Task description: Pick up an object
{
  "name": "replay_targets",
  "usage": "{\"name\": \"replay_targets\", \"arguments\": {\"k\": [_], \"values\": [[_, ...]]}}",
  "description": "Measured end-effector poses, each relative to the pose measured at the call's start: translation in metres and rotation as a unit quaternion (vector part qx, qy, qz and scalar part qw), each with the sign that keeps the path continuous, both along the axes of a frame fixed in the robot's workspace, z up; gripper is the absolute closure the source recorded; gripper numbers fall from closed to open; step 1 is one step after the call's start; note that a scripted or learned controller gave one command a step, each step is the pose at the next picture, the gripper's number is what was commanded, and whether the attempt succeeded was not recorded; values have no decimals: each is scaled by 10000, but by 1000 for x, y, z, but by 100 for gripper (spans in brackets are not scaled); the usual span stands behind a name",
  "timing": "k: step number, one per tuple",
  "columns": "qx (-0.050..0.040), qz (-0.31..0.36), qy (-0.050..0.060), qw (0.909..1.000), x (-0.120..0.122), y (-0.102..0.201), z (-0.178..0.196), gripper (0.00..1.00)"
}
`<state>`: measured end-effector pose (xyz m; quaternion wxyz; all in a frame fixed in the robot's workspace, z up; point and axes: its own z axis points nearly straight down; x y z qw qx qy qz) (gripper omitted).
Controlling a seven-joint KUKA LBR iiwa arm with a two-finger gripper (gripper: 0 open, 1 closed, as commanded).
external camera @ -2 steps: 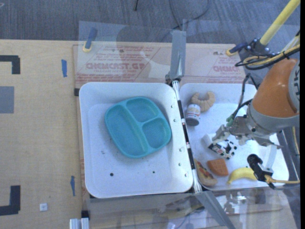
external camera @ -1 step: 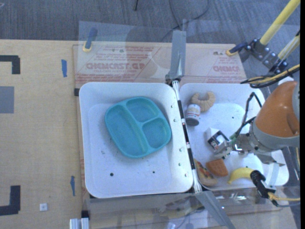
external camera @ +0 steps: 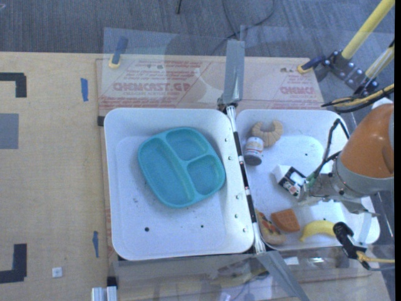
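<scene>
The right bin [external camera: 313,144] holds several small items. A tan croissant-shaped toy [external camera: 267,132] lies at the back, with a small white jar [external camera: 253,150] just in front of it. A white and black block [external camera: 289,179] lies mid-bin. An orange wedge [external camera: 285,219], a striped food toy [external camera: 270,229] and a yellow banana [external camera: 319,229] sit along the front wall. My gripper [external camera: 306,187] reaches in from the right, low over the bin, with its tip right against the white and black block. The wrist hides how it meets the block.
The left bin [external camera: 125,224] holds a teal divided plate [external camera: 182,166]. A ridge with screws [external camera: 241,180] separates the bins. The arm's orange band [external camera: 373,149] and dark cables [external camera: 332,137] hang over the right bin's right side. Yellow bars [external camera: 369,24] stand at the back right.
</scene>
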<state>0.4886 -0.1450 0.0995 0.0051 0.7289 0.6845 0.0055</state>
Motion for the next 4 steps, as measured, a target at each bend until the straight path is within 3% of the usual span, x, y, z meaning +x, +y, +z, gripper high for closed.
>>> {"name": "replay_targets", "arguments": {"k": [1, 2, 3, 4], "values": [[0, 2, -1, 10000, 0, 0, 0, 0], [-20, -424, 27, 9991, 42, 24, -10, 0], [-12, -447, 19, 9990, 42, 22, -1, 100], [-9, 367, 73, 9993, 114, 85, 85, 100]]}}
